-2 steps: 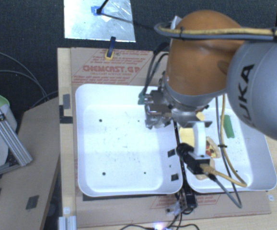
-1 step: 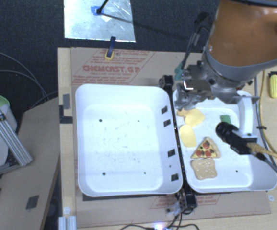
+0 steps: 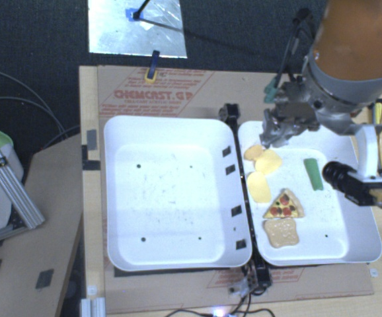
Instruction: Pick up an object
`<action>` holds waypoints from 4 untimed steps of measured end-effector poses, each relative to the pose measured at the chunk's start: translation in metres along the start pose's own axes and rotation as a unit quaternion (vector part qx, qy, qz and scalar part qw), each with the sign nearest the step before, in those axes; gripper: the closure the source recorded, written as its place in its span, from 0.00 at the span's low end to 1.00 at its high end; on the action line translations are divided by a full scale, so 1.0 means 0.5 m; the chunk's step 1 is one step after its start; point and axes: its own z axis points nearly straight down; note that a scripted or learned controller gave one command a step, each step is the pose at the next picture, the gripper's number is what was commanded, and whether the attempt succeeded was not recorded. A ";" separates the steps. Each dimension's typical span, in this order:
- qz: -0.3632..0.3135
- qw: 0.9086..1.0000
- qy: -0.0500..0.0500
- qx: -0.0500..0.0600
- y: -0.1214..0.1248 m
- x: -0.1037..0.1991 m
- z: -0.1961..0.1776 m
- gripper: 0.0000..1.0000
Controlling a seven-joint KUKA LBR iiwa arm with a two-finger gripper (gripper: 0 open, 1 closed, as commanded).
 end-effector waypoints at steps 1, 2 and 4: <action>-0.002 1.000 0.000 0.001 0.000 0.003 0.002 0.00; -0.003 1.000 0.000 0.004 -0.001 0.054 0.126 0.00; 0.004 1.000 -0.001 -0.002 0.000 -0.127 0.025 1.00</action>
